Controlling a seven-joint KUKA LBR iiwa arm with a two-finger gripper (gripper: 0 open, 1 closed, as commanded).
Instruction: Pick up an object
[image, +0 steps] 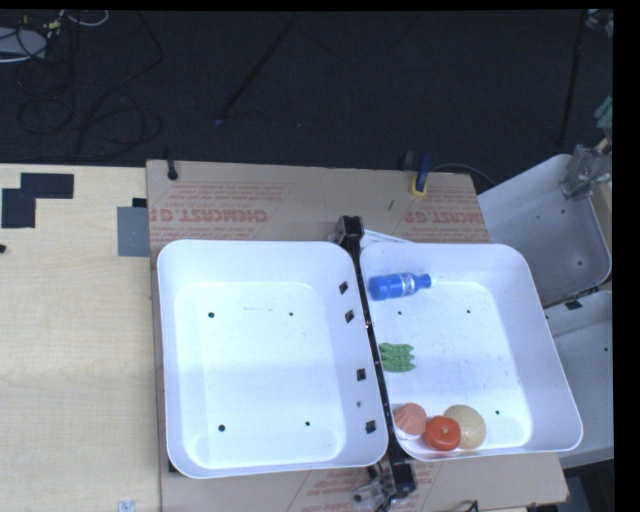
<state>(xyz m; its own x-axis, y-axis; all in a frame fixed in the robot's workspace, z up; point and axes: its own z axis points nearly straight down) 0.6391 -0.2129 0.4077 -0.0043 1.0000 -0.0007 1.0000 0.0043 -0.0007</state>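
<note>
Two white bins sit side by side on the tabletop (80, 340). The left bin (175, 300) offers nothing to pick, so any descent there would close on air. Every candidate lies in the right bin (548, 345), and most of them crowd its left wall along the divider between the bins. That is the main hazard, in my judgement, because a grasp made close to that wall could strike the rim or wedge against it rather than surround an object. The blue bottle (399, 286) is the largest piece and lies on its side near the far left corner of the right bin. Its long axis runs roughly left to right across the view and rises slightly toward the right. What looks like the narrower cap end points right. A grasp along that axis would likely span too much, and a cross-axis pinch could make the round body roll away. At the near edge, a tan ball (468, 424), a red round piece (442, 434) and a pinkish round piece (408, 418) touch one another. A try there may nudge neighbours or trap two at once. The small green item (396, 357) lies flat just beside the divider, with its long axis also about left to right. It looks low enough to slip under a grasp.
</note>
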